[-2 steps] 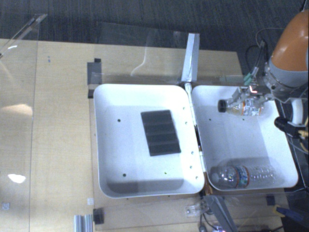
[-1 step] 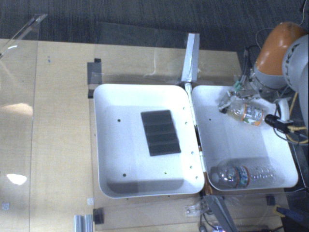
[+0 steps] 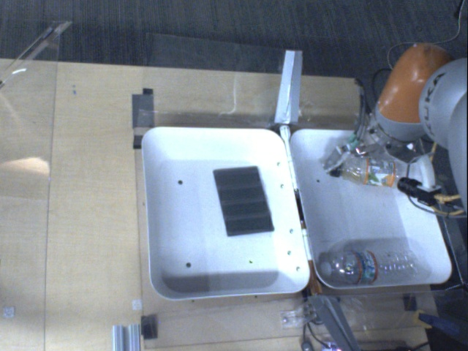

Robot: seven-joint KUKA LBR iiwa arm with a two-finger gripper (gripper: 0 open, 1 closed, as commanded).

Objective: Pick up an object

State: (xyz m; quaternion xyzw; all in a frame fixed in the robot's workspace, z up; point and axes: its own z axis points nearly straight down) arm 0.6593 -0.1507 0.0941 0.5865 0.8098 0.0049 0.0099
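Bottle (image 3: 363, 267) lies sideways along right bin's (image 3: 322, 196) near wall.

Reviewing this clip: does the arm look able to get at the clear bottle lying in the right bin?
Probably yes. The clear bottle lies uncovered at the right bin's near edge, with the end effector over the same bin.

You look down from one fixed camera above the bench (image 3: 73, 196), tilted at a slant, far enough back to take in both white bins: left bin (image 3: 161, 218), right bin (image 3: 424, 232). The arm (image 3: 420, 93) enters from your right.
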